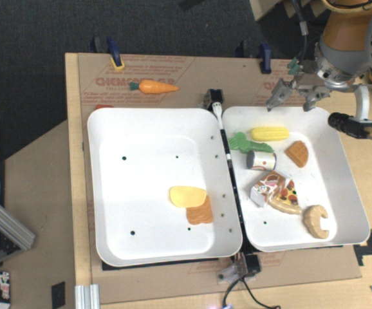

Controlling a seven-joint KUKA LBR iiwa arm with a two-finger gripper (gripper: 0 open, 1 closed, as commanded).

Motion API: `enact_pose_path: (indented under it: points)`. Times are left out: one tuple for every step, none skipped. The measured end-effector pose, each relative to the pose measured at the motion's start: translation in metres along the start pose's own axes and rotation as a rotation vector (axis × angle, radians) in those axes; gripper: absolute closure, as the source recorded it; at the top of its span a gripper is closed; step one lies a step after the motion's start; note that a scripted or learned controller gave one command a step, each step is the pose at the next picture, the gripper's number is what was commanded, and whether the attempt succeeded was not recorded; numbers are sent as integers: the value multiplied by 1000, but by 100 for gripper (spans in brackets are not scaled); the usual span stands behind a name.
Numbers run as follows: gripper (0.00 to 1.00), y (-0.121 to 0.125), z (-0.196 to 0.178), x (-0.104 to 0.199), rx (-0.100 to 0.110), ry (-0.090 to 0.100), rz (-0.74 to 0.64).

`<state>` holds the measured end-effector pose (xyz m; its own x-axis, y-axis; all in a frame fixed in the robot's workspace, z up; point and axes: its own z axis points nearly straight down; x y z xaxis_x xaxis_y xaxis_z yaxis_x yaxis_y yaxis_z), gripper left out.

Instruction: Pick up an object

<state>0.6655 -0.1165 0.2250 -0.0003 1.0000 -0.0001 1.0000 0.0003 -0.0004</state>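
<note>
My gripper (294, 99) hangs open over the back edge of the right bin (350, 192), with nothing between its spread fingers (277, 98). Just in front of it lies a yellow corn cob (269, 134) with green leaves. Near it are a small can (260, 159), a brown bread piece (297, 154), a pizza slice (284, 197), a small white carton (260, 192) and a tan croissant (317, 221). In the left bin (128, 192) a yellow slice (187, 196) rests against a brown piece (200, 212).
An orange carrot (154, 87) lies on the cardboard behind the left bin. Blue clamps (116, 55) hold the cardboard's back edge. A black divider clip (215, 98) sits between the bins at the back.
</note>
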Motion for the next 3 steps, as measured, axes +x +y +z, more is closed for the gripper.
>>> enact_pose_path:
  points:
    - [0, -53, -5, 63, 5, 3, -4]
    - [0, -115, -18, 88, 5, 3, -2]
    - [0, -112, -17, 86, 1, 1, 0]
